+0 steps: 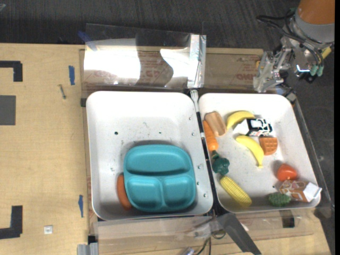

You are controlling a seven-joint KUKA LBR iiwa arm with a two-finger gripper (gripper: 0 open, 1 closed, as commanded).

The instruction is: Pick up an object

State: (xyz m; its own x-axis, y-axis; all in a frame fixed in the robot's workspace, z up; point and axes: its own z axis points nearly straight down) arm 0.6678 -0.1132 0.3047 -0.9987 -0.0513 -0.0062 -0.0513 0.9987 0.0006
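The tool (268, 73) hangs above the far right corner of the right bin (291, 106), just past its back rim, below the orange band of the arm (317, 4). Nothing is between its prongs, and I cannot tell whether they stand apart or together.

In the right bin, a hot dog (215, 123) lies near the back left, with a carrot (211, 140) just in front of it along the left wall. A banana (239, 118) curves beside a small black-and-white toy (259, 125), and a second banana (251, 147) lies just beside an orange waffle-like piece (269, 144). A piece of broccoli (221, 165) sits close to a corn cob (235, 189). Toward the front right are a tomato (287, 172), a small brown-and-white packet (298, 190) and a green vegetable (278, 198) touching the packet.

The left bin (106, 116) holds a teal divided tray (159, 177) toward the front, with an orange thing (122, 193) partly hidden under its left edge. Both bins rest on the tan worktop (37, 153).
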